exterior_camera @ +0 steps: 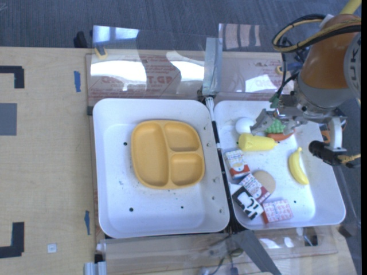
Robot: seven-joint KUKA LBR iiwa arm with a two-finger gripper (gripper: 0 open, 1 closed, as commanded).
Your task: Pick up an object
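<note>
Bench: pale wood top (pixel 40 171) with black and blue tape marks at far left; dark carpet beyond; clear plastic sheets stood behind the bins.
Left bin: white bin (pixel 114 211), speckled floor, held a yellow divided plate (pixel 167 153), three compartments, nothing on it.
Divider: the two bins sat rim to rim; a metal post (pixel 211 67) rose behind the seam.
Right bin: white bin (pixel 327 205), crowded. Small cartons (pixel 236 164) and a black-and-white box (pixel 246 202) lay along its left wall; a tan round piece (pixel 265 180) just beside them; a red-patterned packet (pixel 277 211) near the front.
Candidate things: white egg (pixel 243 124), with a yellow block (pixel 256 143) just below it; an orange-and-green piece (pixel 277 132), partly hidden, next along; banana (pixel 297 166) to the right, apart from the rest.
Claw: gripper (pixel 274 118) was low over the back of the right bin, above the orange-and-green piece. Finger spacing: could not tell; nothing seen held.
Arm: grey and orange body (pixel 327 67) with looped cables over the bin's back right corner.
Risk, judged: egg, block and orange piece sat packed together, so a close could catch two or pinch an edge and squirt one away.
Risk, judged: the egg looked round and smooth, likely to roll out.
Risk, judged: cables hung near the back sheet and might snag.
</note>
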